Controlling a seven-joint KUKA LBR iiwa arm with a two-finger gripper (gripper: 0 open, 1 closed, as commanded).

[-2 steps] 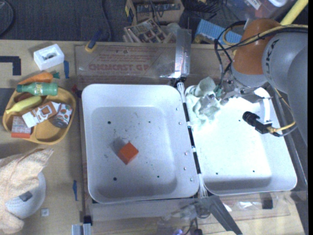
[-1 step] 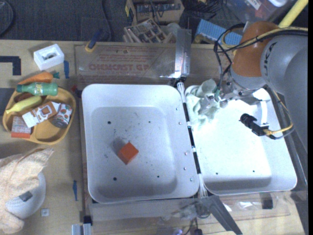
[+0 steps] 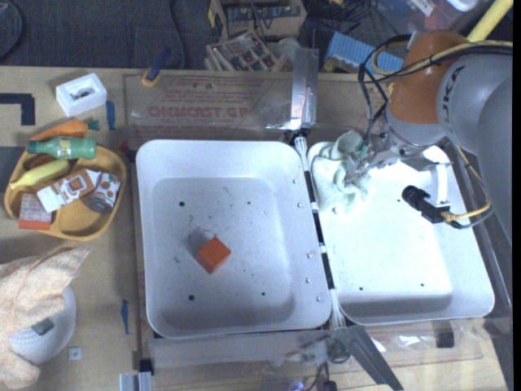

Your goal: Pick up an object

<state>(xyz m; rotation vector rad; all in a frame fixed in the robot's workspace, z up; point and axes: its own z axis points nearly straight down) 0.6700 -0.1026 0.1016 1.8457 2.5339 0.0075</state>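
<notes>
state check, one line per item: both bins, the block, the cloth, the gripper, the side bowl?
orange block: resting on the left bin's floor, apart from the arm.
left bin: holds the orange block.
white cloth: bunched in the right bin's far-left corner.
right bin: holds the white cloth.
gripper: down over the white cloth.
yellow bowl: on the bench, filled with toy food.

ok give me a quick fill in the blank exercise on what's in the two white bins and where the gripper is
1. The small orange cube lies in the ____ shallow white bin as the camera sees it.
2. The two-finger gripper is over the pale crumpled cloth in the ____ shallow white bin.
3. The green plastic bottle lies in a ____ bowl beside the bins.

Missing words: left; right; yellow
</notes>
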